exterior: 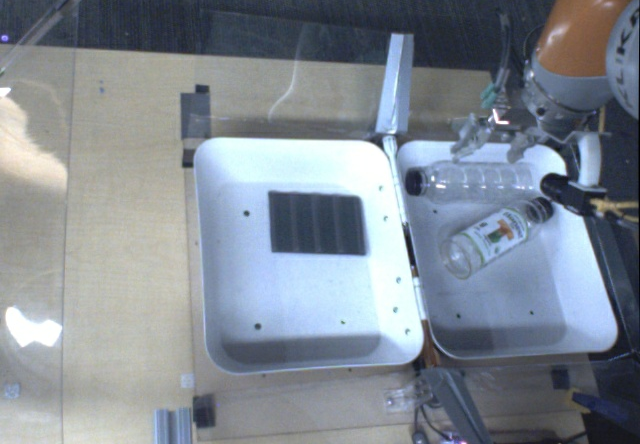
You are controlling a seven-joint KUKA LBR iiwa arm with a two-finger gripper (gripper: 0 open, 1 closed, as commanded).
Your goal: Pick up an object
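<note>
Two clear plastic bottles lie in the right bin (585, 327). One bottle (475, 179) rests along the far wall with its black cap pointing left. The other, a labelled bottle (492, 238), lies slanted just in front of it, cap toward the right. A dark grey ribbed rectangular pad (317, 223) lies flat in the left bin (225, 327). My gripper (496, 144) hangs over the far edge of the right bin, just behind the unlabelled bottle. Its two fingers are spread open with nothing between them.
A metal upright post (394, 82) stands behind the seam between the two bins. A black cable or fitting (570, 194) hangs at the arm's right side over the right bin's edge. Bare wooden bench (100, 232) extends to the left.
</note>
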